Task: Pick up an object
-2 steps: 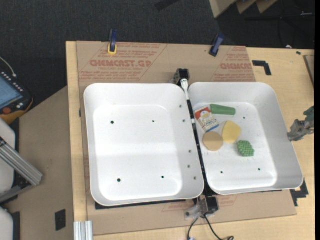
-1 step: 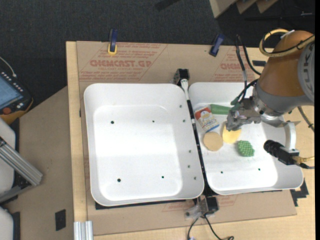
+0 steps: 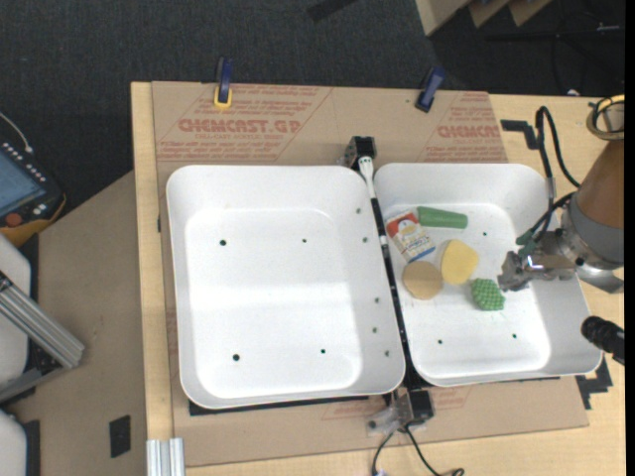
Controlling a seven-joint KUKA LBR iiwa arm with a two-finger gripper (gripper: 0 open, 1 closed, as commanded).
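We log gripper (image 3: 514, 274) over right bin (image 3: 526, 350) | finger state: cannot tell | green knobbly object (image 3: 486, 295) just left-below it, small, textured, roundish.

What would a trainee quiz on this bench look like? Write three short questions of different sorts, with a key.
1. True or false: the green cylinder lies in the left bin.
2. Which object lies nearest the gripper?
A. tan disc
B. green knobbly piece
C. red and white packet
3. Fill in: the yellow piece touches the tan ____.

Key: 1 false, it lies in the right bin. 2 B. 3 disc.
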